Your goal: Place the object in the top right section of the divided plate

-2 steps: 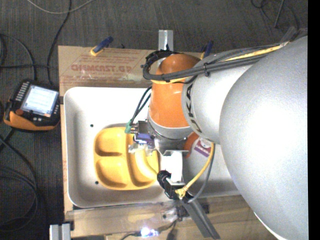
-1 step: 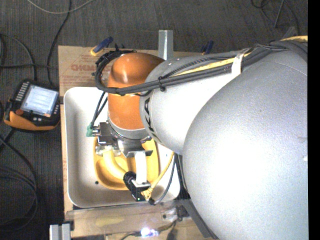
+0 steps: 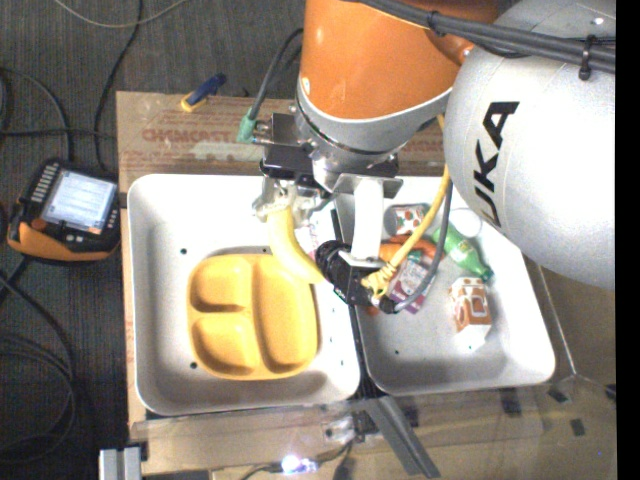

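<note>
Two white bins sit side by side on the desk (image 3: 135, 138). We see the left bin (image 3: 160, 228) holding a yellow divided plate (image 3: 255, 318). At the plate's 1 o'clock, a banana (image 3: 287, 248) hangs just above it, gripped by the gripper (image 3: 290, 203). Over in the right bin (image 3: 500, 358) lie a green bottle (image 3: 465, 248), a purple packet (image 3: 410, 278) and a brown-and-white packet (image 3: 470, 308).

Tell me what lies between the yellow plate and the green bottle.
In the camera view, between the yellow plate and the green bottle lie the bins' adjoining rims, the tool and its cables.
</note>
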`<action>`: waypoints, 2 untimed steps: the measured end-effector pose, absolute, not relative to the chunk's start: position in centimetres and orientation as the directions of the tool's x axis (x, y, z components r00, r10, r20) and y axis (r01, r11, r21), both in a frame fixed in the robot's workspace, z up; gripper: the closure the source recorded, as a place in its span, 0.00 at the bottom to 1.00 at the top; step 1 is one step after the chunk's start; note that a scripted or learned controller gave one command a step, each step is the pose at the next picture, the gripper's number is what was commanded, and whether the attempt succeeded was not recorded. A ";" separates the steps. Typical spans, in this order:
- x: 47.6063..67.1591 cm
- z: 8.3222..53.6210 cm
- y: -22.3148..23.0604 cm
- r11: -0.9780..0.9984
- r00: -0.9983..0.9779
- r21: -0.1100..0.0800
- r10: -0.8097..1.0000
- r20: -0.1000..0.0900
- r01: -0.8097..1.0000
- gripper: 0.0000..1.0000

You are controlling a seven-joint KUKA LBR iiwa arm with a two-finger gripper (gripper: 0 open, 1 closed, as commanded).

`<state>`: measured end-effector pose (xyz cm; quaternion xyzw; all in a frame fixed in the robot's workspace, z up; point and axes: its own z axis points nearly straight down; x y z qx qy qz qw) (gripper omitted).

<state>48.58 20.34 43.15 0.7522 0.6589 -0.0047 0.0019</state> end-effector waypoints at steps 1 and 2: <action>48.4 30.3 23.4 -0.146 0.146 -0.007 0.989 -0.010 0.989 1.00; 48.3 18.1 14.9 -0.030 0.030 -0.013 1.000 -0.005 0.999 1.00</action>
